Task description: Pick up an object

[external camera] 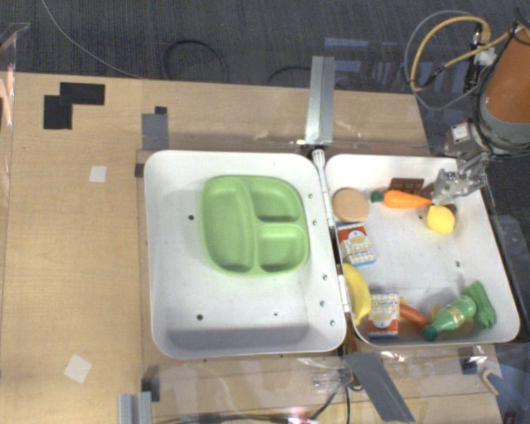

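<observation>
The gripper (458, 184), whose grip state I cannot tell, hovers between the carrot (406, 200) and lemon (440, 220), so it may nudge the round lemon away instead of catching it

The bench (62, 237) is viewed from a single fixed camera set above it and tilted down at a slant, far enough that both white bins (185, 325) are taken in, the arm (512, 87) entering from three o'clock.
</observation>
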Controlling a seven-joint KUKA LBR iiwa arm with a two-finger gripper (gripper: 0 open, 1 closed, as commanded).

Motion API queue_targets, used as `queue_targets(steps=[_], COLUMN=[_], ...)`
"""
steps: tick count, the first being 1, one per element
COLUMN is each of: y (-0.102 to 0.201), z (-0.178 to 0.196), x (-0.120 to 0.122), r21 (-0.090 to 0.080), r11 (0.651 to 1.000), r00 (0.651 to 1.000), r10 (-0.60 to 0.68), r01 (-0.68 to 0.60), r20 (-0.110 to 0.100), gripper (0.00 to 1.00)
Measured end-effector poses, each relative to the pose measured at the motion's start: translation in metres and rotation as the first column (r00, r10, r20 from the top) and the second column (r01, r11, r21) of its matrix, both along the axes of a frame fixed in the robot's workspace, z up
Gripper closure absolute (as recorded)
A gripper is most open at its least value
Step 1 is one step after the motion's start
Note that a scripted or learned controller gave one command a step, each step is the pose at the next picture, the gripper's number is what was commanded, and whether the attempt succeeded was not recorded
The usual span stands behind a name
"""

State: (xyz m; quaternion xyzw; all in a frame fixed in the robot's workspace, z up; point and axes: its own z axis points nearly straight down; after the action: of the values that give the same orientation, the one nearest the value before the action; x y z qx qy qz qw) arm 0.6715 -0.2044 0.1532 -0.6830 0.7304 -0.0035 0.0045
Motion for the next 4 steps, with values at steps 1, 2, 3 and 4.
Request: queue_targets(steps=[1, 2, 3, 4], y=[0.000, 0.016, 0.106, 0.109], z=[0.000, -0.064, -0.065, -0.065], x=[0.000, -0.079, -0.015, -0.020], r21=[0.000, -0.002, 0.003, -0.001], r11=[1.000, 0.999, 0.994, 0.980], r00=[1.000, 0.999, 0.994, 0.980], r10=[0.000, 0.035, 0.108, 0.200], r01=[0.000, -0.035, -0.108, -0.200], r20=[0.000, -0.001, -0.001, -0.001], gripper=[0.00, 0.00, 0.00, 0.00])
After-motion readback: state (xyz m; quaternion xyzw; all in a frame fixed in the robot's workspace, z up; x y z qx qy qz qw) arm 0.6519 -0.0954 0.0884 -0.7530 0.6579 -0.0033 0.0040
